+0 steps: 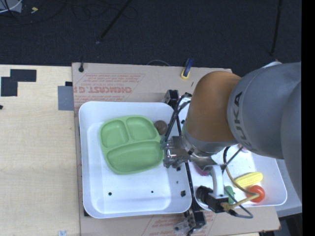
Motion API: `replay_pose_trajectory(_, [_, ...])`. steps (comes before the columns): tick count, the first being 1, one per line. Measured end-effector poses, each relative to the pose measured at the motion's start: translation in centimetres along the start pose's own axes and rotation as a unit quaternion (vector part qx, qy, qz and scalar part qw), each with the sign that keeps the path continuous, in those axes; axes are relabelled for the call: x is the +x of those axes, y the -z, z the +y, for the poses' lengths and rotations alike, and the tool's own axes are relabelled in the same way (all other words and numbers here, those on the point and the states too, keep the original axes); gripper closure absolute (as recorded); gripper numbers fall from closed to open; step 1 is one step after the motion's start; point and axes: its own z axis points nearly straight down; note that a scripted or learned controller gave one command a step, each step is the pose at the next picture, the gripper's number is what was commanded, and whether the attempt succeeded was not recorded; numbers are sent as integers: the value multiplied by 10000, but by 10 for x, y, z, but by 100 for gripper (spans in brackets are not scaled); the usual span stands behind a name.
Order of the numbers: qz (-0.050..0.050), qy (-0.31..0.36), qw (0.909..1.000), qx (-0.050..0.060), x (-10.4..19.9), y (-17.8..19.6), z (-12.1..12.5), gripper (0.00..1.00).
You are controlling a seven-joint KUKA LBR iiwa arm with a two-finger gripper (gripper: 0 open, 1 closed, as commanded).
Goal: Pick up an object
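Note:
A green divided plate (pixel 130 144) lies flat in the left bin (pixel 128 200), toward its upper right. A small brownish round thing (pixel 160 127) sits just off the plate's right rim. The gripper (pixel 170 157) is low at the wall between the two bins, touching or just beside the plate's right edge. The bulky grey arm with its orange band (pixel 209 109) hangs over it and hides most of it. In the right bin (pixel 280 191) lie a yellow piece (pixel 248 178), a red-orange piece (pixel 257 194), a green piece (pixel 229 191) and a bit of pink (pixel 203 171).
The arm covers most of the right bin. Black cables (pixel 231 208) loop over that bin's front part. A yellow-and-blue clip (pixel 186 69) sits on the cardboard sheet behind the bins. The left bin's bare floor lies in front of the plate.

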Motion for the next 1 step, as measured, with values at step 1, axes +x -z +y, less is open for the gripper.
replay_pose_trajectory(1, [-6, -15, 10000, -6, -3, -3, -6, 100])
